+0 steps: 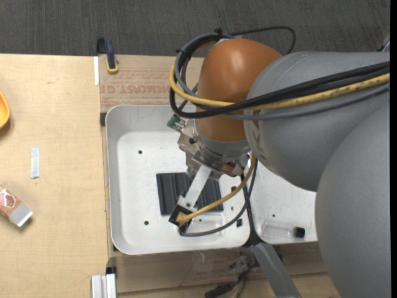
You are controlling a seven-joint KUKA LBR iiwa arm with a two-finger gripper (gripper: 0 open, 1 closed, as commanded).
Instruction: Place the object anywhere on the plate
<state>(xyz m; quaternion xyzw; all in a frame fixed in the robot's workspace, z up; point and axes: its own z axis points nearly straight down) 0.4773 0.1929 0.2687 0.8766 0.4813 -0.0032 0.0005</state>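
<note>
One grey arm [322, 166] with an orange band [232, 85] reaches in from the right over two white bins. Its gripper [208, 166] hangs low above the middle of the bin on the view's left [124, 185]. From this angle it cannot be told whether the gripper is spread or closed on anything.

One dark ribbed slab [170, 192] lies flat on that bin's floor, just left of centre. Its right part is hidden under the gripper, and whether the two touch cannot be told.

The second bin [282, 213] shows only as a strip under the arm, with one small black piece [299, 232] near its front rim.

Three small things sit well apart on the bare wooden bench [56, 104] to the left. They are one orange thing [3, 112] cut off by the frame's edge, one pale strip [35, 163] and one wrapped block [13, 207].

One blue clamp [110, 54] grips the bench's far edge beside a sheet of cardboard with red print [142, 87].
</note>
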